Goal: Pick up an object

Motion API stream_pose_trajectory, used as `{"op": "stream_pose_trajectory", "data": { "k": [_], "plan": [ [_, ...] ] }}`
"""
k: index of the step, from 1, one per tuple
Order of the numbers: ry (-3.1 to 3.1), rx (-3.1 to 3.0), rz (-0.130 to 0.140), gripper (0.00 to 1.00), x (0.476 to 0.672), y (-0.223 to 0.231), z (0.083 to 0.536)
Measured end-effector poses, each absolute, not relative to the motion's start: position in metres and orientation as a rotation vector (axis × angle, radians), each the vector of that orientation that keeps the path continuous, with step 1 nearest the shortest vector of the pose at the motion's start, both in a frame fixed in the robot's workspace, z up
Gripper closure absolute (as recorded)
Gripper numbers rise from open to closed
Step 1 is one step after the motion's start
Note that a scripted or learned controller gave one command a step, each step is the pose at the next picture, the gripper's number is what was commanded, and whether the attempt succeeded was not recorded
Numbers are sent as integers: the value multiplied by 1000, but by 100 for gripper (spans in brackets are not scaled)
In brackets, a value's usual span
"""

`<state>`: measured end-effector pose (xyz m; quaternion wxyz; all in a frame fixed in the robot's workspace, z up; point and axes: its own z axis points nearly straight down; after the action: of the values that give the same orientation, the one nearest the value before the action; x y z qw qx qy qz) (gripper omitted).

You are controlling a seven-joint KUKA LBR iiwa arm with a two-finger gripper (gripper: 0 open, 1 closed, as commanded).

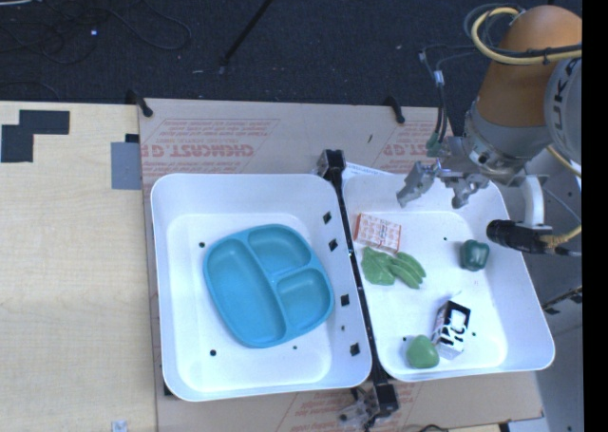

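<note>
- Objects for picking lie loose in the right bin (532,326), scattered apart, likely so that each can be taken alone: nearest, a round green piece (422,352) touching a black-and-white block (453,328).
- Farther in, a green leafy toy (391,268) sits just beside a red-and-white packet (377,231); a dark green lump (474,254) rests near the right wall.
- The left bin (180,231) carries a blue divided plate (268,282), set apart from the pickable things.
- At the far edge of the right bin the pincer (441,184) hangs over the rim, fingers spread wide, pinching nothing.
- The arm (522,69) reaches in from the right, wrist bent downward, well apart from every object; by my judgement no target is engaged yet.
</note>
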<state>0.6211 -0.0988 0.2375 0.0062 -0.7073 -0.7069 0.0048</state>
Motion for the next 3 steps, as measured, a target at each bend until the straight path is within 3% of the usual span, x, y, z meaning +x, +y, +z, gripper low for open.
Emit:
{"op": "stream_pose_trajectory", "data": {
  "k": [1,2,3],
  "plan": [
    [-2220,-2219,3,0,623,-99,245],
    [-2218,-2217,7,0,629,-97,182],
    [-2216,-2217,9,0,620,-91,122]
  ]
}}
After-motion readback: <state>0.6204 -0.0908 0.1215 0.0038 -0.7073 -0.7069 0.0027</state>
